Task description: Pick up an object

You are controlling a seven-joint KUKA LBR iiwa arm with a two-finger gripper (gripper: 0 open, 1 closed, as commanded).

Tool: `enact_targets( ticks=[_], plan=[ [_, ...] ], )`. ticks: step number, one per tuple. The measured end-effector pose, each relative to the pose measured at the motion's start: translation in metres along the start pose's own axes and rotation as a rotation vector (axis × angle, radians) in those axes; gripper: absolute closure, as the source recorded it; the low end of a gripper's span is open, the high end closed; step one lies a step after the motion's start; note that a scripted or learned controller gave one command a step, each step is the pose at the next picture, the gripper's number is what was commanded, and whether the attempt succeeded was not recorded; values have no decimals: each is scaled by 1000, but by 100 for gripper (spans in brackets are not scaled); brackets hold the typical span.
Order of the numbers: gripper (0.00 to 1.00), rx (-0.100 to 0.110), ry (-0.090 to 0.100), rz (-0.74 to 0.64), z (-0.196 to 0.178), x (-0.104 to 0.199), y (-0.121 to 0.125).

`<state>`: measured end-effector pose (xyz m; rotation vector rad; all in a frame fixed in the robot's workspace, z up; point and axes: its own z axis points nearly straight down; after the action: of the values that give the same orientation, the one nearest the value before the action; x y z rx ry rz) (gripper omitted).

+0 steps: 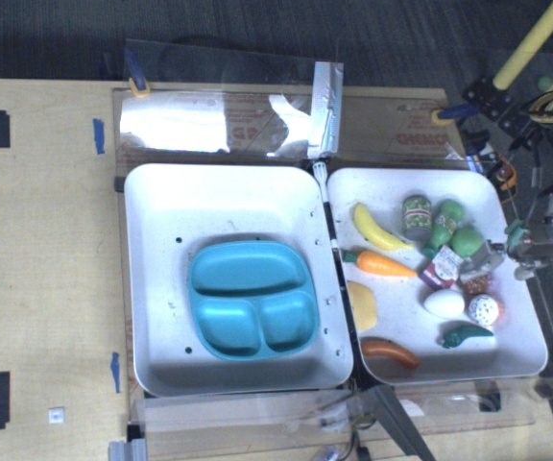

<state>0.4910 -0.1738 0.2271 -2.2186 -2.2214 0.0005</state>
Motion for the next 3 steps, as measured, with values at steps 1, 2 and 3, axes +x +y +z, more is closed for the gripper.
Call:
enact_targets(
  ticks=[1,2,3],
  plan=[
    [0,5,1,-77,102,44,71],
    [0,-6,-3,-425,140,55,142],
    [0,-4,-2,-201,141,73,173]
  ],
)
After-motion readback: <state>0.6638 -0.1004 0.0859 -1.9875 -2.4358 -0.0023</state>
